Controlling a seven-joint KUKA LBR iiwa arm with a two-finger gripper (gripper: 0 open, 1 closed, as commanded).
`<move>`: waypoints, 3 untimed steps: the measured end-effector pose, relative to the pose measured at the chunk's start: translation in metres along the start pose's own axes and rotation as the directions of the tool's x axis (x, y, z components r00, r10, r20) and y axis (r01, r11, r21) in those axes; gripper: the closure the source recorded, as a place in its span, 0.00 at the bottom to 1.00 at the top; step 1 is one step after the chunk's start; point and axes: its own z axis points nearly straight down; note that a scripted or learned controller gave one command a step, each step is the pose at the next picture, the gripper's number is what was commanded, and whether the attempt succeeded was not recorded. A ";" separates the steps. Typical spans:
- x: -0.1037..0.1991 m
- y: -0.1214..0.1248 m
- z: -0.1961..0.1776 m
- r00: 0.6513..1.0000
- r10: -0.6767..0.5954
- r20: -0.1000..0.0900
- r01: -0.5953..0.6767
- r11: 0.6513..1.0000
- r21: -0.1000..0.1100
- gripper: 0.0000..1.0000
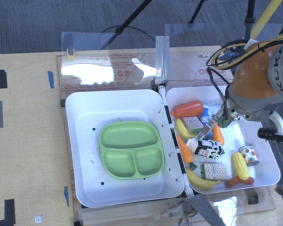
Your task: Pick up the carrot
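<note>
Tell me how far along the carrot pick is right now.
Early stage. Done: the arm has reached in over the right bin, with the end effector low among the toys. In hand: nothing that I can see. A carrot lies by the bin's left wall and another orange piece sits beside the end effector; neither is lifted. Left: closing on a carrot and raising it out.

Green tray (132, 149) in white bin (81, 137); orange carrot (185, 153), yellow corn (240, 165), black-&-white cow-print toy (210, 151).
</note>
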 end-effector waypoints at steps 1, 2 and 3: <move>0.000 0.000 0.000 1.000 0.000 0.000 0.000 1.000 0.000 0.00; -0.029 -0.049 0.034 0.992 0.127 -0.010 -0.127 0.992 0.009 0.00; -0.030 -0.048 0.023 0.992 0.129 -0.005 -0.129 0.992 0.003 1.00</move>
